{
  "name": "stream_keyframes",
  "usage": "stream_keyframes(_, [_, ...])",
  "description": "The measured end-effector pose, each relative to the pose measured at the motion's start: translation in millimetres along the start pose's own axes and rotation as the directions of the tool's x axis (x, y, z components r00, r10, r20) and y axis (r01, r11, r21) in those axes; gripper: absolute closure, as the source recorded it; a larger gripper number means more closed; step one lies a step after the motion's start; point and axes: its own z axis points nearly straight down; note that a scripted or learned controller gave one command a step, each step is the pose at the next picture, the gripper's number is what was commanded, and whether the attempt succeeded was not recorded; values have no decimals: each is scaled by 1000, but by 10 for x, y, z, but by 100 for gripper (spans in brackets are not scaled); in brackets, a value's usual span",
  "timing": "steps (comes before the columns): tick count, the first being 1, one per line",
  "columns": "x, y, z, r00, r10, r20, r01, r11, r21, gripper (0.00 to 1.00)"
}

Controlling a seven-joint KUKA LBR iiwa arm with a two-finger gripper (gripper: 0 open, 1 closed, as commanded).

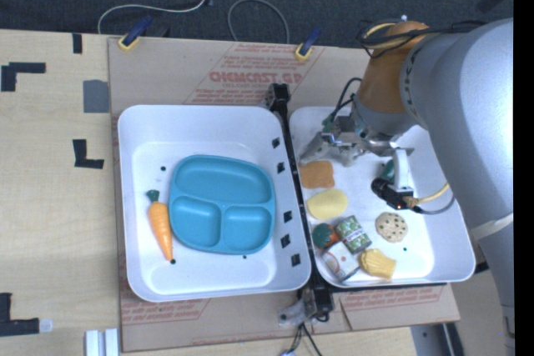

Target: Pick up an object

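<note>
Arm: grey arm (467, 96) with orange band (388, 75), entering from the right and reaching over the right bin's upper half.
Gripper: gripper (321, 147) low over the upper left part of the right bin; metal parts point left toward the divider. Whether it is released or clenched, I cannot tell; nothing is seen between its tips.
Contact: tip area sits just above the brown slice; touching or not is unclear.
Right bin: white bin (442, 263), holding the small items below.
Brown slice: flat toast-like piece (317, 174), upper left of this bin, just beside the divider.
Yellow lump: pale potato-like piece (326, 203), just below the slice.
Cookie: round, speckled (390, 226), right of the lump.
Green packet: small box (352, 234), near the bin's lower middle.
Yellow wedge: (377, 263), at the lower edge.
Left bin: white bin (138, 129).
Tray: blue divided tray (221, 204), centre of left bin.
Carrot: orange carrot (160, 228), just left of the tray.
</note>
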Motion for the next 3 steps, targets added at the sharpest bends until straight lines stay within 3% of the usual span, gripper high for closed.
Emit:
stream_keyframes(1, [-27,-301,-10,1000,1,1,-1,1000,-4,0])
stream_keyframes(2, [-59,-285,-130,1000,4,7,-3,1000,-8,100])
stream_keyframes(3, [-32,-291,-113,1000,2,2,-2,1000,-4,0])
